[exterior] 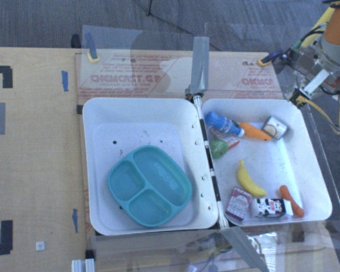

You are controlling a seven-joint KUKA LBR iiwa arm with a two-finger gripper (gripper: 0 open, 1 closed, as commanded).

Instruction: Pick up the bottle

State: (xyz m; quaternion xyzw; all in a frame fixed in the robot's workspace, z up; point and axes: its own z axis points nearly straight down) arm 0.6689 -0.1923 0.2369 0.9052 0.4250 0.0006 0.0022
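The approach has not begun: the arm's tool (306,86), whose state I cannot tell, sits off the right bin (323,180) at its 1 o'clock corner, and must travel toward 9 o'clock to the blue-capped clear bottle (224,124) lying at the bin's 11 o'clock corner.

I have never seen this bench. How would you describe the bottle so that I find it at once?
Look at the right bin, the one without the teal tray. At its far left corner, beside the divider, lies the bottle, clear with a blue cap. An orange carrot touches its right end and a green piece lies just below; nothing else there is blue.
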